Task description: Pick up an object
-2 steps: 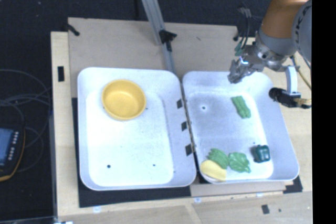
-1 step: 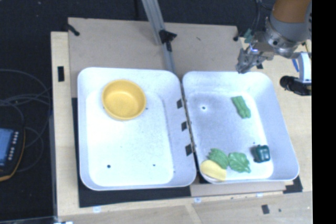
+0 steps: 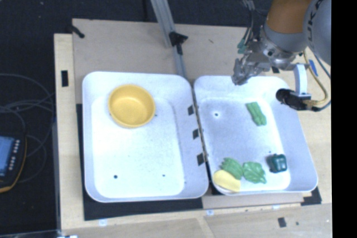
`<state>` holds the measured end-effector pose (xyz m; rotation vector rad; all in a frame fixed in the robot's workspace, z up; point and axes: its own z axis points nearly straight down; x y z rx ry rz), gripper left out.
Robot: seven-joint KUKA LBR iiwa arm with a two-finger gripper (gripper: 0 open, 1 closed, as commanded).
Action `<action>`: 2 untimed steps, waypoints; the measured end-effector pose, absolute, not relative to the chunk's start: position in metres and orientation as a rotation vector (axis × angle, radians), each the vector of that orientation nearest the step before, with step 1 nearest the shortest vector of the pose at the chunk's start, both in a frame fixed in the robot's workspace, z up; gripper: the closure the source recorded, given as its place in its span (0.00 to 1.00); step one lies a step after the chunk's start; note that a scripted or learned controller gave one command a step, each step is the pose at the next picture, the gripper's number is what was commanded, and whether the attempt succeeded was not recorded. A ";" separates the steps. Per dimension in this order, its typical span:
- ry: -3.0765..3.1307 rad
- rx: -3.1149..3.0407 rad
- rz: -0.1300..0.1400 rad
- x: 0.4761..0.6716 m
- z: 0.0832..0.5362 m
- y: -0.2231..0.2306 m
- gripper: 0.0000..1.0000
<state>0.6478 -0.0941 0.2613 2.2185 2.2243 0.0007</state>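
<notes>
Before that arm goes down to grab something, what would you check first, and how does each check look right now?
1. Things to pick are in reach: ok. The right bin holds a long green piece, two green leafy pieces, a yellow piece and a dark teal piece.
2. Gripper is over a target: not ok. It hangs at the right bin's far rim, away from every piece.
3. Fingers ready to close: cannot tell.
4. Target stands free: ok for the long green piece, which lies alone; not ok for the yellow and leafy pieces, crowded in the near corner.
5. Yellow bowl out of the way: ok, in the left bin.
</notes>
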 end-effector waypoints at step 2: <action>2.225 2.218 0.001 0.613 0.237 0.010 1.00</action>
